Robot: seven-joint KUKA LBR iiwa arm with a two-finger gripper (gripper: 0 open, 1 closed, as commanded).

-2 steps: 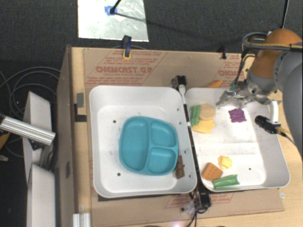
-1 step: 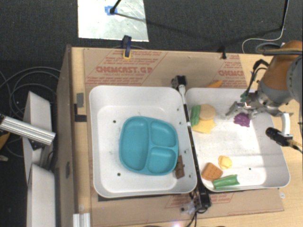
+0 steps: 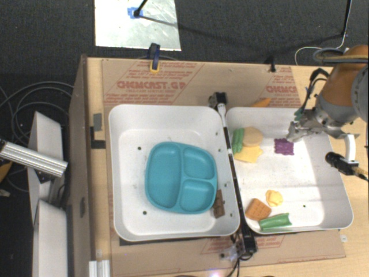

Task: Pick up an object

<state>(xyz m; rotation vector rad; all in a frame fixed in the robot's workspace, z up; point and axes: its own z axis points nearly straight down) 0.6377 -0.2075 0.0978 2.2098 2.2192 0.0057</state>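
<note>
Purple lumpy toy piece near right bin far edge, directly beside gripper; finger state cannot tell; smooth teal sectioned plate in left bin

You've got two white bins side by side on a cardboard sheet with red CHEMCAST GP print. The left bin holds a teal three-compartment plate, flat, roughly centred. The right bin butts against it. A black clamp sits at the far end of their shared rim, with another at the near end. A blue-and-yellow clamp grips the cardboard's far edge. Beyond that, a silvery sheet lies on the dark carpet with a blue mark on it. Far left you'll see an aluminium bar and looped black cables.
</note>
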